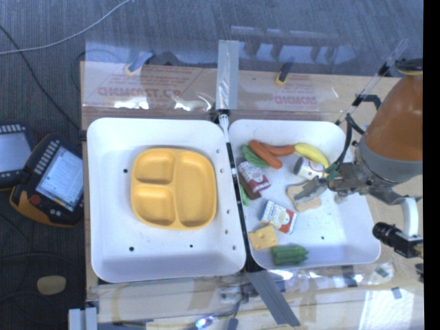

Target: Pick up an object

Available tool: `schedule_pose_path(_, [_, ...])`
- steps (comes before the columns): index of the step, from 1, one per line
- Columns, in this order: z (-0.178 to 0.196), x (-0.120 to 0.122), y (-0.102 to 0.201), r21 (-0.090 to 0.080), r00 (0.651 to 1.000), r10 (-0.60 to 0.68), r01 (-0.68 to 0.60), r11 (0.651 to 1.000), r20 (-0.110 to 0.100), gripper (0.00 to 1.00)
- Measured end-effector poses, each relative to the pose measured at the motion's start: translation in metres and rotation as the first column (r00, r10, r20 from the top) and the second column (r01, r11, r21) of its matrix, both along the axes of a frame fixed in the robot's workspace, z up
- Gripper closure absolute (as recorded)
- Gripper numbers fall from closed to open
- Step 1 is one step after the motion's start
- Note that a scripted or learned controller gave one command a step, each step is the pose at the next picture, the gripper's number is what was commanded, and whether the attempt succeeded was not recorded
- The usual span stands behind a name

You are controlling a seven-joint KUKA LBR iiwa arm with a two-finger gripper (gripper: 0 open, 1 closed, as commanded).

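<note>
Two shallow white bins sit side by side on the counter (96, 95). The left bin (110, 253), at centre-left of the frame, holds a yellow divided plate (173, 188) with three compartments, lying flat near the bin's middle. The right bin (344, 246) holds a scatter of small items: an orange carrot (265, 154) and a green vegetable (253, 159) at its upper left, a yellow banana (311, 154) just right of the carrot, a red packet (254, 179) against the left wall, a white carton with red print (278, 216) near the middle, a yellow block (263, 238) below it, and a dark green vegetable (289, 254) along the lower edge. The arm (399, 129) enters from the right, its tool (313, 190) low over the bin's upper middle, directly at a tan piece (307, 199), possibly a slice of bread; whether the tool is open, closed or gripping anything cannot be told at this resolution. A handheld pendant (48, 181) lies on the floor at the left edge.
</note>
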State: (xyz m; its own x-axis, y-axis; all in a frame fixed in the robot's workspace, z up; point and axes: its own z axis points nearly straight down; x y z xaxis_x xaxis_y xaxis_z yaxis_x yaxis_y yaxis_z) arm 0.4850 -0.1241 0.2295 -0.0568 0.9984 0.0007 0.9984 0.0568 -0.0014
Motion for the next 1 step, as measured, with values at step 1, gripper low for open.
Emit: schedule_pose_path(1, [-0.0476, 0.0830, 0.0221, 0.000, 0.986, -0.168, 0.168, 0.986, -0.001, 0.00])
